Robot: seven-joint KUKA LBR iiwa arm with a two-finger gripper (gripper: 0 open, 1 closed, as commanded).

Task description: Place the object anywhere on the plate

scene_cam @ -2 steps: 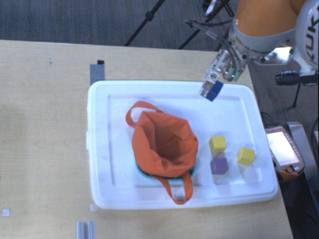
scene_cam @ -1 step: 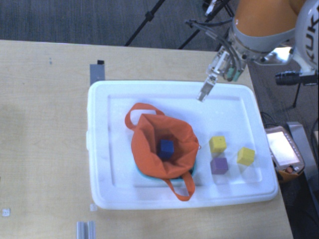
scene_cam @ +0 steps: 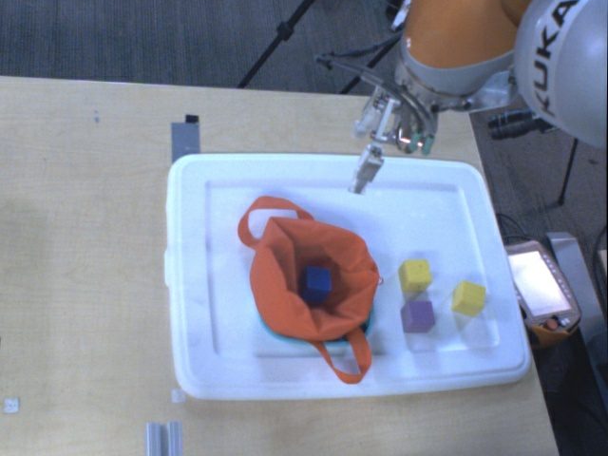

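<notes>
An orange cloth bag [scene_cam: 313, 283] with two handles lies in the middle of the white bin [scene_cam: 190, 255]. A dark blue cube [scene_cam: 316, 283] rests inside the bag's open mouth. A teal plate [scene_cam: 269, 333] peeks out from under the bag's near edge, mostly covered by it. To the right lie a yellow cube [scene_cam: 414, 275], a purple cube [scene_cam: 417, 315] and a second yellow cube [scene_cam: 468, 297]. My gripper [scene_cam: 365, 173] hangs above the bin's far wall, well apart from the bag and the cubes, with nothing seen in it.
The bin sits on a tan bench. A dark bracket [scene_cam: 186, 138] stands just beyond the bin's far left corner. The arm's orange band [scene_cam: 456, 17] and grey body fill the upper right. Bare bin floor lies left of the bag and along the far side.
</notes>
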